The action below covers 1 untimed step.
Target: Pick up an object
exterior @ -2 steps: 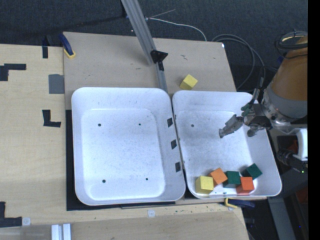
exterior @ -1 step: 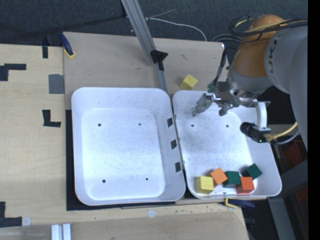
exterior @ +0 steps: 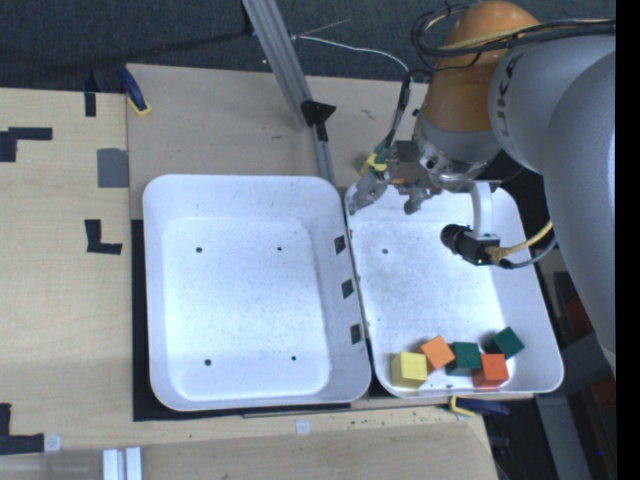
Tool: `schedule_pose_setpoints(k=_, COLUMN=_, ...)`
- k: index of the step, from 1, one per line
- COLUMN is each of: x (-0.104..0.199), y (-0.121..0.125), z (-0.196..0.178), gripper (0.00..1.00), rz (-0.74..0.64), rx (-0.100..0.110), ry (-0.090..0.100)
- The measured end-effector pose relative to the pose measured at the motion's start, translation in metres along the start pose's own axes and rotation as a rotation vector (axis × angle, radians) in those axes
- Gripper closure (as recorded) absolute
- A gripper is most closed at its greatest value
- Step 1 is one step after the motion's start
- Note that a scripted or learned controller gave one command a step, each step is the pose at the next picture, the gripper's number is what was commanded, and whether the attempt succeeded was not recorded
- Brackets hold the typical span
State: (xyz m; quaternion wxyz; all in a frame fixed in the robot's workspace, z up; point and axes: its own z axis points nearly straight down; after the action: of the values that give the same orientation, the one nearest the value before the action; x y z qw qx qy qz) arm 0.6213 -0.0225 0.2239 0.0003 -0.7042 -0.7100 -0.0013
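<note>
Over the right bin's far edge: gripper (exterior: pixel 390 196) hangs with fingers spread, nothing between them
Progress: no pick made yet; reaching down and closing on a block are both left
Objects: small blocks clustered in the right bin's (exterior: pixel 430 268) near corner, well apart from the gripper
Shapes: yellow cube (exterior: pixel 408 368), orange cube (exterior: pixel 437 352), green (exterior: pixel 466 356) and red (exterior: pixel 493 369) blocks, matte
Bins: shallow white, speckled, rounded corners

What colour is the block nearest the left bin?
Yellow, seen in the camera view.
</note>
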Motion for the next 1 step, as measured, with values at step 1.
schedule_pose_setpoints(k=1, x=-0.0119, y=-0.0423, z=0.0342, gripper=0.0, rz=0.008, rx=0.009, ry=-0.003)
